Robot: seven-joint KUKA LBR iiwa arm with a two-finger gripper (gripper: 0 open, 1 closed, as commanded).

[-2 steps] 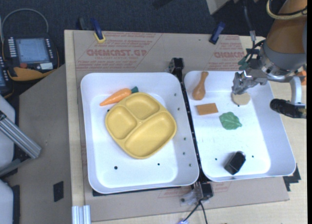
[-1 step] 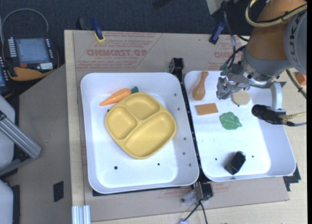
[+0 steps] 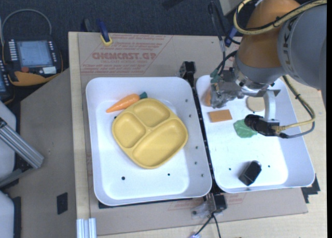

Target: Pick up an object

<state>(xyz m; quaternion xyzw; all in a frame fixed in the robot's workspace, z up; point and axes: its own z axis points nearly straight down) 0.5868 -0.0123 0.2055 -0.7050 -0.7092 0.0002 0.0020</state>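
Orange block (image 3: 220,115) in right bin (image 3: 290,175), hand (image 3: 222,97) just above

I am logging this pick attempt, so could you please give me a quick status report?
Gripper low over right bin's far-left corner, above orange flat piece. Nothing seen held. Green object and black block lie apart, untouched.

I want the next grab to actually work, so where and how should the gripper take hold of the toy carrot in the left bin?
Grip the carrot across the middle of its orange body, coming straight down. It lies flat and slanted on the left bin's floor, leafy end against the yellow divided plate. Set the fingers across its narrow width, probably clear of the plate's rim.
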